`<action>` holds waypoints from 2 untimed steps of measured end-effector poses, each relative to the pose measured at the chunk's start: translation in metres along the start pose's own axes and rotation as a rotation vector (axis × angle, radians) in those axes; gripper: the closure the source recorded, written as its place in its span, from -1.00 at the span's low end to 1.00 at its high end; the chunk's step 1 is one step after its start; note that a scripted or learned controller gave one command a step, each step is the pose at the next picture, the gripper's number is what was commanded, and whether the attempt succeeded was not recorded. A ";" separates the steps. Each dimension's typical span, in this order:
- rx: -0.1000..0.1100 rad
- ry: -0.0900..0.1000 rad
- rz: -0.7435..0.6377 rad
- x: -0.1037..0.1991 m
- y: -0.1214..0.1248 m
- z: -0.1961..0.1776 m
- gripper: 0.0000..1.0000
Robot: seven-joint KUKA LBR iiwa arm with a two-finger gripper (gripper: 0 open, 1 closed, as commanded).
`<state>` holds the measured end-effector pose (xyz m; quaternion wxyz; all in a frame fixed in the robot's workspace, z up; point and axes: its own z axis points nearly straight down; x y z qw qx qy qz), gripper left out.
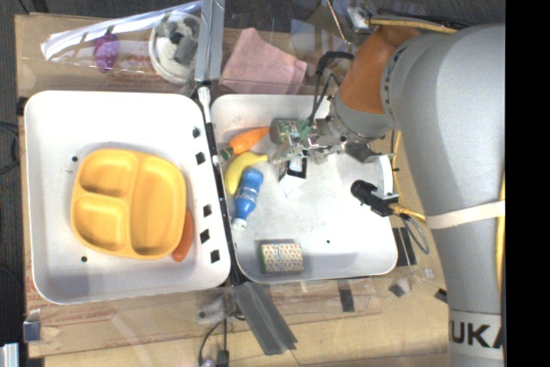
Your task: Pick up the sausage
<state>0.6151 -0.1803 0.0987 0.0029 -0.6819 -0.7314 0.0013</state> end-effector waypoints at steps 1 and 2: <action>-0.004 -0.001 -0.001 -0.006 0.043 0.004 -1.00; -0.001 -0.001 0.026 -0.027 -0.050 0.007 -1.00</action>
